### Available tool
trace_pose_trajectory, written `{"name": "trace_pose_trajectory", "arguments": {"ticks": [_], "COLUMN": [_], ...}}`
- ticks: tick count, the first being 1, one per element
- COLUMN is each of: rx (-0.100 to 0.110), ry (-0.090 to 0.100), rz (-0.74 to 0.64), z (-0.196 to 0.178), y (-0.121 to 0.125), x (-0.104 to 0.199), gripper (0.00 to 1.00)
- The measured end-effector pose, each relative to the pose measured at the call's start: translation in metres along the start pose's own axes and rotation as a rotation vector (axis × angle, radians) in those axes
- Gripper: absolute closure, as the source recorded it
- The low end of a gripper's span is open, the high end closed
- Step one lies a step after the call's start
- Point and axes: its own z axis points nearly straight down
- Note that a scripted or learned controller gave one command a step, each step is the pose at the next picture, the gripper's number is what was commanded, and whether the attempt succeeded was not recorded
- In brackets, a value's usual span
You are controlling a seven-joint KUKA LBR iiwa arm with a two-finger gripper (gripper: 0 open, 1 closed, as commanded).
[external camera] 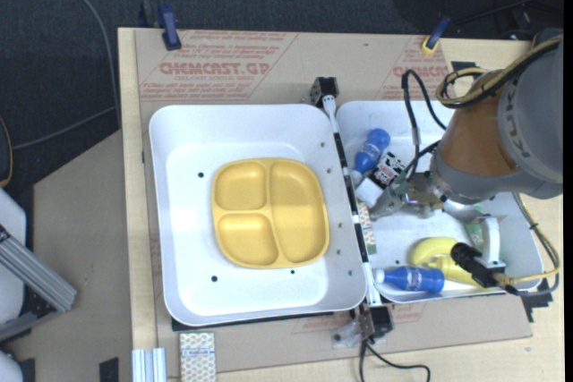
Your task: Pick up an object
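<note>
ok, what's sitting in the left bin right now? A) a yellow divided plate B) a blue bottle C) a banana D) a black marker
A: the yellow divided plate lies in the middle of the left bin, while the banana and the blue bottles are in the right bin.

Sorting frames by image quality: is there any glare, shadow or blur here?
Camera view: lighting is even and the focus sharp; the yellow plate shows a soft sheen, the white left bin is bright but not blown out, and the arm shades part of the right bin.
</note>
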Motion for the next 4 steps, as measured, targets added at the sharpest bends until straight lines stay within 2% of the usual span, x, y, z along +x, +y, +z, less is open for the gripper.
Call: {"name": "trace_pose_trajectory", "arguments": {"ticks": [1,2,3,4], "rx": [0.001,0.006,0.05,0.04], "ry": [0.0,0.001,0.013,0.008], "rz": [0.001,0.002,0.004,0.009], "z": [-0.001,0.0,0.005,0.005], "y": [0.063,0.115,0.128,0.129], "x": [-0.037,0.001,-0.015,-0.071], "gripper": [0.0,0.0,0.0,0.0]}}
